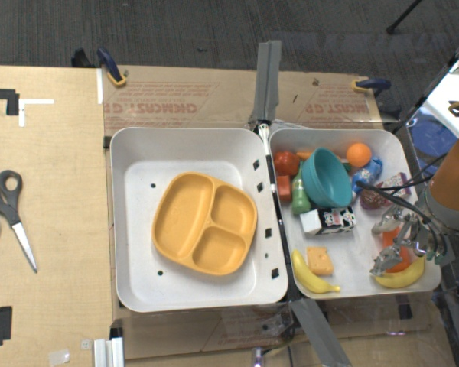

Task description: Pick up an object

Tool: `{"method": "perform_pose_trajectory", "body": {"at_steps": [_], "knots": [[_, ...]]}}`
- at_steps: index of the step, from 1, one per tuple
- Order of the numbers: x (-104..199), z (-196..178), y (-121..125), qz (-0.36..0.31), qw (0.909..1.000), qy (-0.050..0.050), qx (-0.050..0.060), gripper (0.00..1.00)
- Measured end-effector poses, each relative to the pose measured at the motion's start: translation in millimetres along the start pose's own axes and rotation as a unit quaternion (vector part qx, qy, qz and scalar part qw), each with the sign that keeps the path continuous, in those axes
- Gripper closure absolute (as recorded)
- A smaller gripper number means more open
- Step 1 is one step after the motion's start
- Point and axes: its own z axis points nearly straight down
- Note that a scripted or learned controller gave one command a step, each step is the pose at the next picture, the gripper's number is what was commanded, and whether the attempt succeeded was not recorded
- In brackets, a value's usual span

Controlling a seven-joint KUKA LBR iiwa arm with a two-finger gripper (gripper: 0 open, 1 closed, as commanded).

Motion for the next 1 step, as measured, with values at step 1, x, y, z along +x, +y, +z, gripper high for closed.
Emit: {"method": "perform_pose_trajectory", "body": {"at_steps": [1], "knots": [[-0.8,-6.2,0.3,-0.001,1.0000,0.001,0.000,1.00]]}}
